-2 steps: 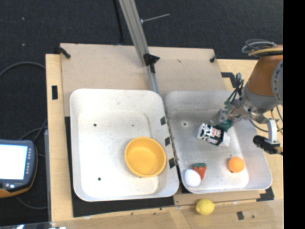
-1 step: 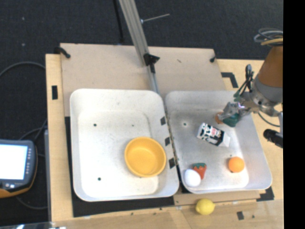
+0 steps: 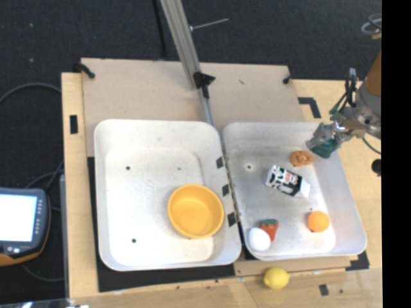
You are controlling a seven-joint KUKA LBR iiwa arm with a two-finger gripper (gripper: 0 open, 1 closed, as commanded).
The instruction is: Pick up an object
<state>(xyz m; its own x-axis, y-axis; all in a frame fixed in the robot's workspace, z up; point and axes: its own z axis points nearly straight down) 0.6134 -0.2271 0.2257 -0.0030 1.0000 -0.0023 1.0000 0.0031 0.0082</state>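
Hovering at the right bin's (image 3: pixel 234 172) upper-right rim, hand (image 3: pixel 323 143) state unclear; nearest small brown pastry-like piece (image 3: pixel 300 158) looked light, possibly soft — best pinched gently across its middle.

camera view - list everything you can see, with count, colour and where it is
bins: 2, white, side by side on the bench
bowl: 1, yellow, left bin, near its front right corner
small round brownish thing: 1, orange-brown, right bin, toward the back
box: 1, black and white, right bin, middle
ball: 1, orange, right bin, front right
egg-shaped thing: 1, white, right bin, front left
small toy: 1, red with green top, touching the white one
lemon: 1, yellow, on the bench in front of the right bin
screen: 1, lit, at the left edge
claw: 1, grey with teal tips, over the right bin's back right edge
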